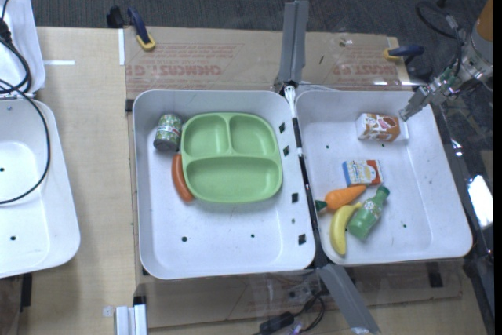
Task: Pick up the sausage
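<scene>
Nearest the camera, a banana lies along the near edge of the right bin, touching a green bottle and just beside a carrot. Farther back in that bin sit a small snack packet and a second packet.

The sausage, reddish-orange, lies in the left bin, pressed against the left rim of the green divided plate, with a small can just beyond its far end.

The gripper hangs over the far right corner of the right bin, well apart from the sausage, so the reach looks barely begun. Whether it is wide or narrow I cannot tell; it is small and blurred against cables.

To do this step well, I judge the arm should cross to the left bin, align with the sausage's short axis, and descend on its free left side, since the plate rim crowds the right side and the can may obstruct.

Part of the sausage may be tucked under the plate's rim; that is hard to make out.
</scene>
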You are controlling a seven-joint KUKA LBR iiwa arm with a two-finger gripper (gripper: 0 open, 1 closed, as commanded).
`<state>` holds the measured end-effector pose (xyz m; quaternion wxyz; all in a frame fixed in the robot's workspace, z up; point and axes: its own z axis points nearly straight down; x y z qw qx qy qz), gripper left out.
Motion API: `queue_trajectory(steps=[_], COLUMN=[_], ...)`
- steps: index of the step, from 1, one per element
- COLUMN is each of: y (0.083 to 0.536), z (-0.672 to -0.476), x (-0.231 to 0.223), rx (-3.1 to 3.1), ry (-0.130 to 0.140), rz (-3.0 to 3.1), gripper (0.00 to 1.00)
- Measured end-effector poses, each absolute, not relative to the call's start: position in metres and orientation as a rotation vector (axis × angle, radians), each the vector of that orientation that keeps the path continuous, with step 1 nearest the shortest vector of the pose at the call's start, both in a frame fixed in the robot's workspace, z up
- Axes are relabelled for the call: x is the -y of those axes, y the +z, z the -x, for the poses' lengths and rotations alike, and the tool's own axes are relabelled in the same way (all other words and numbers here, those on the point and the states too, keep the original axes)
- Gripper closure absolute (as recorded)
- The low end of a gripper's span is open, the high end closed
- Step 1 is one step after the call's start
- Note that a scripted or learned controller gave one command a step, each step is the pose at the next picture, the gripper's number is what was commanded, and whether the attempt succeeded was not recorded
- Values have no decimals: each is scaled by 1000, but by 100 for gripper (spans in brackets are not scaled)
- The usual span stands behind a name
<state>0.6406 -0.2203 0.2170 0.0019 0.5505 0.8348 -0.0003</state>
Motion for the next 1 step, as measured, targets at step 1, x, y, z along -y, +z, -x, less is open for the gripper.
queue_trajectory(steps=[1], y=[93], z=[-616], x=[221], rx=[-2709], ry=[2], rz=[-1585], gripper=[0])
